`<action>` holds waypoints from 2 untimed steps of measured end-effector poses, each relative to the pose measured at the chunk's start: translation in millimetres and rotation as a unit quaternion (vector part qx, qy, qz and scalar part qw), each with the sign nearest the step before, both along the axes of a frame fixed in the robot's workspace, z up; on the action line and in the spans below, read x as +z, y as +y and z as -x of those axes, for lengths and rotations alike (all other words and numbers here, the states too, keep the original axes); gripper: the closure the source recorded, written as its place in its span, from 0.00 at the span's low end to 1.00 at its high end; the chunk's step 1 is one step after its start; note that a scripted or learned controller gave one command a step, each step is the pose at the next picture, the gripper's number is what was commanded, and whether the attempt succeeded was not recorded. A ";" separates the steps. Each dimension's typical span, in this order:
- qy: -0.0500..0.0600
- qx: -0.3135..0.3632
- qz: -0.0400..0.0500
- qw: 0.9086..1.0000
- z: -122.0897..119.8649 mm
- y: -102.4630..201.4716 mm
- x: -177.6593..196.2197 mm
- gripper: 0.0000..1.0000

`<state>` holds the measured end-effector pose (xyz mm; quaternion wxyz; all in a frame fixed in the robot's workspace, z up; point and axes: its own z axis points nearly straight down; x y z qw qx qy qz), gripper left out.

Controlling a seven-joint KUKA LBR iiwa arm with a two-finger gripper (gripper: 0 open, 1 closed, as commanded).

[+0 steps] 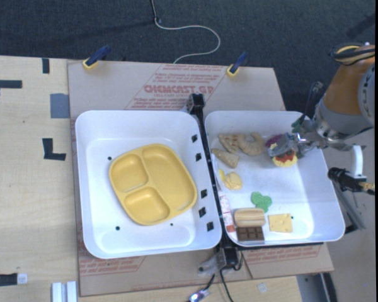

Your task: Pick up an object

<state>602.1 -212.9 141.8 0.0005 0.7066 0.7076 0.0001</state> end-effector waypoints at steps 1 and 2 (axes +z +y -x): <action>-0.001 0.000 0.000 1.000 -10.0 -2.2 57.2 1.00; 0.001 0.000 0.000 1.000 -10.7 -1.7 82.6 1.00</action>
